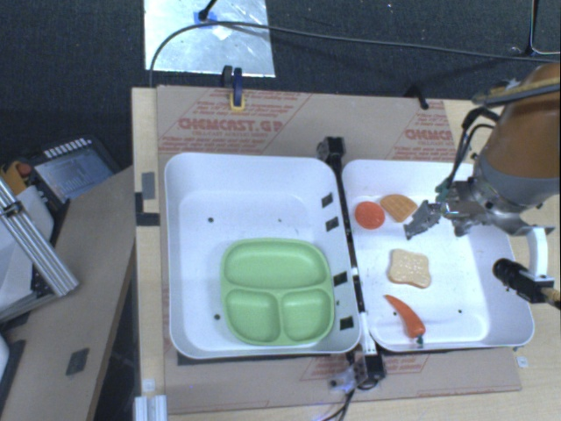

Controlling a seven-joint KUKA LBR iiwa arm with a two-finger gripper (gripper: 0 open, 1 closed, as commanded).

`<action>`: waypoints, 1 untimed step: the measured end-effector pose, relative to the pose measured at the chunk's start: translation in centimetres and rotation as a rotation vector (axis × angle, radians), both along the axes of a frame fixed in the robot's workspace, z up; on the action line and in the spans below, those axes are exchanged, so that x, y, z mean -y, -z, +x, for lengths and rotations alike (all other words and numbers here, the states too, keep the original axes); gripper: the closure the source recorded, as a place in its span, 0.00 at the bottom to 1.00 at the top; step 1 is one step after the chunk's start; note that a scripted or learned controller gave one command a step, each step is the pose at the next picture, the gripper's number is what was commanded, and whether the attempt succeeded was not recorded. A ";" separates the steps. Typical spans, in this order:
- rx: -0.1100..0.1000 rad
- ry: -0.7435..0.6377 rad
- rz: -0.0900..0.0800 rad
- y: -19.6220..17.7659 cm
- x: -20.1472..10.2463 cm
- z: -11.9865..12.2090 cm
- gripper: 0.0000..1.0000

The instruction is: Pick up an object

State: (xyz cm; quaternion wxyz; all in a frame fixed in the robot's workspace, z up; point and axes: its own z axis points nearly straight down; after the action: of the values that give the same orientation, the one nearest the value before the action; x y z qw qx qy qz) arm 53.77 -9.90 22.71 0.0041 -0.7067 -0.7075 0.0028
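two shallow white bins side by side on the tabletop [149,323]. left bin [188,182] carries a pale green divided tray [276,289], three compartments, sitting toward the near edge and slightly right of centre. right bin [504,323] carries four small food-like pieces: a red round slice [370,216] near the far left corner, an orange-tan piece [400,206] just beside it on its right, edges close or touching, cannot tell which; a toast-shaped piece [409,268] lying flat near the middle of the bin, well apart from the first two; an orange-red pepper-like piece [406,315] lying at a slant toward the near edge, below the toast. arm enters from the right, grey with the orange band [526,125] above the wrist. hand [422,220] is over the far part of the right bin, fingers pointing left, tips just right of the orange-tan piece. fingers look slightly parted with nothing seen between them; no piece is gripped. whether the tips touch the bin floor cannot be told. cardboard sheet with red print [237,123] lies under both bins. a black clip strip [342,235] runs along the seam between the bins. cables [377,42] cross the dark floor beyond the tabletop.
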 end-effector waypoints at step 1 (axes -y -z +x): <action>0.011 -0.002 -0.002 -0.5 0.0 0.2 0.00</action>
State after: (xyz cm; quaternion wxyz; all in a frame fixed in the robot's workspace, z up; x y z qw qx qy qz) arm 54.01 -9.90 23.23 -0.0005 -0.7059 -0.7083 -0.0005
